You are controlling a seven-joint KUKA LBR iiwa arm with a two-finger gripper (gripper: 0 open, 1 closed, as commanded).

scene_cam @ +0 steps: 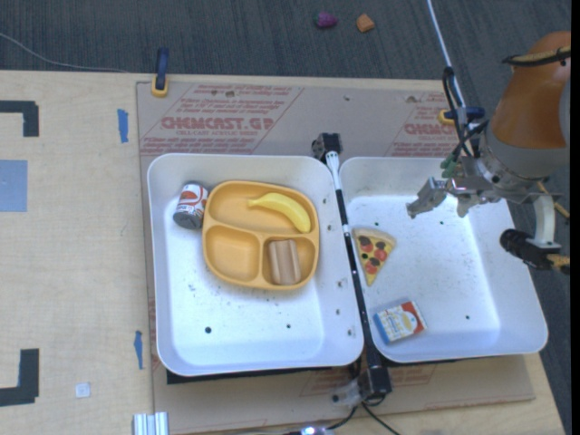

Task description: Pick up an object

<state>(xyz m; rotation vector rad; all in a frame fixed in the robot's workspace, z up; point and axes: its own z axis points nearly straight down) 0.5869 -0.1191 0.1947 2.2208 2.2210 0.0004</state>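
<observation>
Pizza slice (372,252) lies at the right bin's (507,333) left edge, carton (399,322) near its front edge. Your pincer (444,198) hovers over that bin's back edge, fingers spread, gripping nothing. Left bin: yellow tray (227,252), banana (281,209), can (189,206).

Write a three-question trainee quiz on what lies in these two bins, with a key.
1. True or false: the banana lies in the yellow divided plate.
2. Which thing lies nearest the gripper? A) the small can B) the pizza slice C) the banana
3. Fill in: the small carton lies in the ___ bin of the camera view.

Key: 1 true. 2 B; the pizza slice lies in the right bin, the bin the gripper hangs above. 3 right; it sits near that bin's front edge, apart from the pizza slice.
</observation>
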